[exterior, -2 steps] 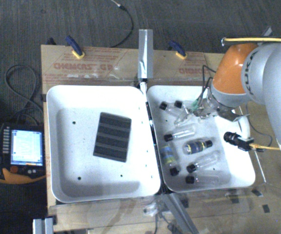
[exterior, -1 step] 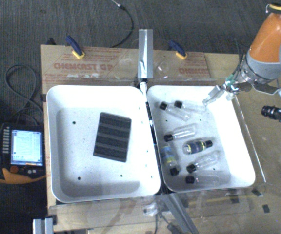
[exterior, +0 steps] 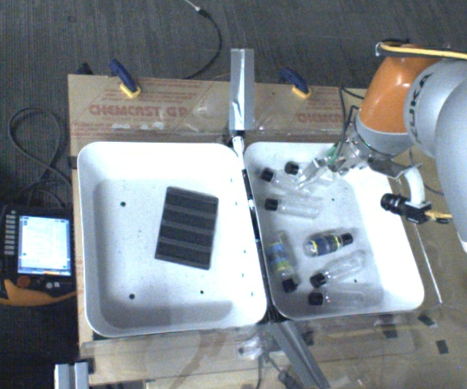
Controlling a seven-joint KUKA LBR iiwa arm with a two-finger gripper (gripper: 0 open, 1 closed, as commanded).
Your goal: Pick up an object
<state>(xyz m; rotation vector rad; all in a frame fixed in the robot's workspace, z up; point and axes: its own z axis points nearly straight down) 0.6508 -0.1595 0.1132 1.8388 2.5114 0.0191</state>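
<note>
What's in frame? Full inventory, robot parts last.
bins: 2, white, side by side on the bench
ridged pad: 1, black, flat in the left bin
small bottles: about 7, mostly clear with black caps, one dark with a yellow label, scattered in the right bin
clamps: 2, blue and yellow, back edge of the board
pendant: 1, orange and black with lit screen, left of the bench
arm: 1, grey with orange band, from the right
hand: 1, low over the right bin's back bottles
</note>
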